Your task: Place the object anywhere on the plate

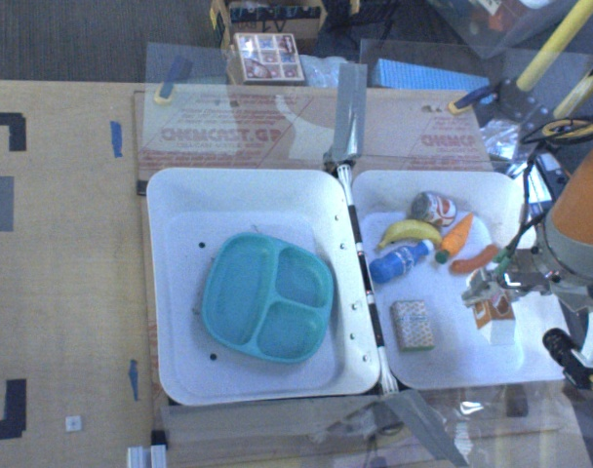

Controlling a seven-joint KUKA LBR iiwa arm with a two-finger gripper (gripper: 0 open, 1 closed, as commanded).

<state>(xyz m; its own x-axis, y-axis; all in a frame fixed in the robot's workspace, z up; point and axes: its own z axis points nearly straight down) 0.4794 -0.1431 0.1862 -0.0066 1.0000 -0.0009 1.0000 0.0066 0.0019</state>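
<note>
The grey arm with the orange band (581, 217) gets chopped off by the right edge, so most of it is out of shot. Its hand (492, 289) is a blurry metal tangle over the right shallow white bin (443, 364), and the fingers can't really be made out. It also covers part of a small brown-and-white packet (495, 312), too fuzzy to identify. The round grey-and-red thing (433, 208) behind the yellow banana (410, 231) is too small to tell.

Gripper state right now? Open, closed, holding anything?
Gripper: low over the right bin, beside the orange-brown packet; open or closed cannot be told, and no object is visibly between its fingers.
</note>
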